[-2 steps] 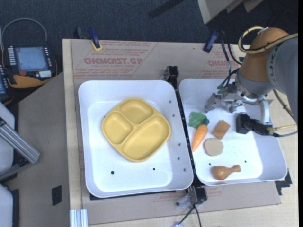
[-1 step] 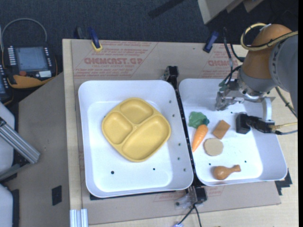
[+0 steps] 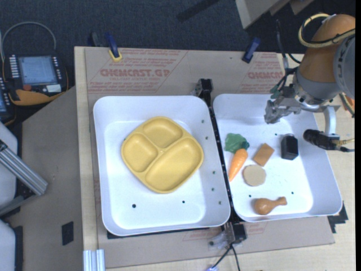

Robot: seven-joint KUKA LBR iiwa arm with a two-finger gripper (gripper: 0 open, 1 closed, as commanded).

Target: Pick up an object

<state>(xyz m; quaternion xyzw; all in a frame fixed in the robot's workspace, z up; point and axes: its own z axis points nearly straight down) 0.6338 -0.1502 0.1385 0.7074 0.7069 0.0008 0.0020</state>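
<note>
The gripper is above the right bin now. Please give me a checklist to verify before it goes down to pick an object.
1. Gripper carries nothing: cannot tell.
2. Gripper over the right bin: ok, near its far edge.
3. Gripper directly above an object: not ok; the black block lies nearest.
4. Black block apart from neighbours: ok.
5. Carrot apart from neighbours: not ok; its green top touches it.
6. Drumstick lying alone: ok.
</note>
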